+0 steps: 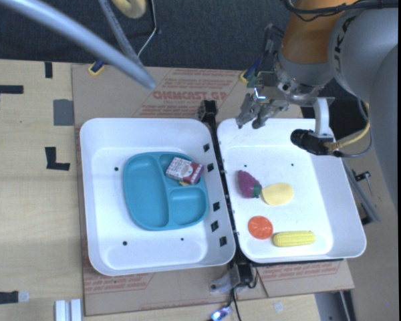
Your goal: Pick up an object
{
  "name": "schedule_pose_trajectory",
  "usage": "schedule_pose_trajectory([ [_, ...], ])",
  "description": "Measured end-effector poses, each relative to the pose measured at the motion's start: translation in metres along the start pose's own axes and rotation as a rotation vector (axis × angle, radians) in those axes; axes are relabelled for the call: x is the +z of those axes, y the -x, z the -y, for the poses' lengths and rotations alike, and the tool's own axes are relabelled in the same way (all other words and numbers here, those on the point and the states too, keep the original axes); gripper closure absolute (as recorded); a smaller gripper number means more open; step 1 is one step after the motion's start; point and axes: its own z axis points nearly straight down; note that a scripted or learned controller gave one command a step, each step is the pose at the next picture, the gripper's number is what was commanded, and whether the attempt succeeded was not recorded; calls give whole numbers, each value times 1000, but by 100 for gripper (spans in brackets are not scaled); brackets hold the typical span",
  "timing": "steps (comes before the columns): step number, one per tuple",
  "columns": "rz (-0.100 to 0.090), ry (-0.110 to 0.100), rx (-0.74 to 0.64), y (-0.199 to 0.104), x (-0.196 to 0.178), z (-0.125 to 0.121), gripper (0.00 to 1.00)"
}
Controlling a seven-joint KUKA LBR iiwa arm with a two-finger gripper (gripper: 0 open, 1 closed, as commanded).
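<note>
The gripper (255, 117) hangs over the far edge of the right bin (334, 199), its fingers spread apart with nothing between them. Below it in that bin lie a purple eggplant (246, 182) touching a pale yellow lemon (278, 194), an orange tomato (260, 227) and a yellow corn cob (294, 239). The left bin (100, 179) holds a blue divided tray (147, 192) carrying a small red-and-white carton (184, 172). Both bins rest on brown cardboard (180, 89) over a wooden bench (27, 199).

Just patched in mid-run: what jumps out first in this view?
The blue tray in the left bin stands out, with a small carton on its far right part. In the right bin lie an eggplant, lemon, tomato and corn. The tool hangs over that bin's far left corner.
</note>
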Motion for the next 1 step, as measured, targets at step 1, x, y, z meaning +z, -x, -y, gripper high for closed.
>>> schedule_pose_trajectory([
  [1, 0, -1, 0, -51, 6, -3, 100],
])
